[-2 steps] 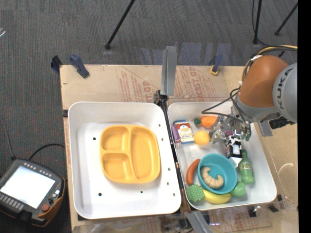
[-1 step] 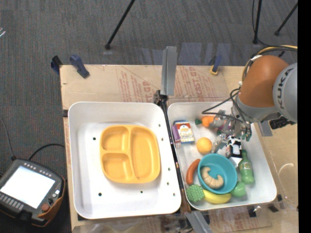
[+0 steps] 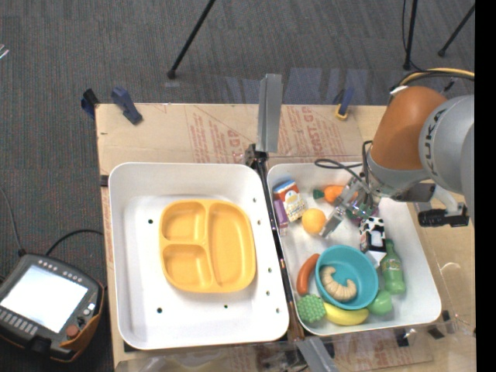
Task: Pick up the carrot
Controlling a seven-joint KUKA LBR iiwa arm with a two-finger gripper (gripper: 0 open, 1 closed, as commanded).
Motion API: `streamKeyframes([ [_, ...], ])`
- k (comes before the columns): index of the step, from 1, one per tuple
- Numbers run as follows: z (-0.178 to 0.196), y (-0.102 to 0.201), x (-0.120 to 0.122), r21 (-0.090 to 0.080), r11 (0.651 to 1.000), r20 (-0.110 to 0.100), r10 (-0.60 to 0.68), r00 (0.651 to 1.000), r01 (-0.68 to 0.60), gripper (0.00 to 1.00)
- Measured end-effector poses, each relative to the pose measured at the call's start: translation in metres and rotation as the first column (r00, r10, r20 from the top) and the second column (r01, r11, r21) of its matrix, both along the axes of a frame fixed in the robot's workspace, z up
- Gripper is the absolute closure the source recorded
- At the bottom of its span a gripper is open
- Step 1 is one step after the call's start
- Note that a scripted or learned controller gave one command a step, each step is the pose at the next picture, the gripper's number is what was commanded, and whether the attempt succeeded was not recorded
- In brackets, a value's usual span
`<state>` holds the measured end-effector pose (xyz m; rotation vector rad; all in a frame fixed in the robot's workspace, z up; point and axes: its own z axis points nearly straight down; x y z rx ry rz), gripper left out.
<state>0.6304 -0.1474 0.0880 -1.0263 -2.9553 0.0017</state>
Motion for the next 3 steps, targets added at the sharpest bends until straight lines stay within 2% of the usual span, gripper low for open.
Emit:
streamKeyframes([
  [1, -0.001, 0.019, -0.005, -0.003, 0.974, 0.011, -0.227, 0.974, 0.227, 0.00],
  [2, 0.000, 0.050, 0.001, -0.003, 0.940, 0.013, -0.340, 0.940, 0.340, 0.00],
  [3, 0.010, 0.052, 0.002, -0.003, 0.943, 0.014, -0.332, 0.943, 0.332, 1.00],
])
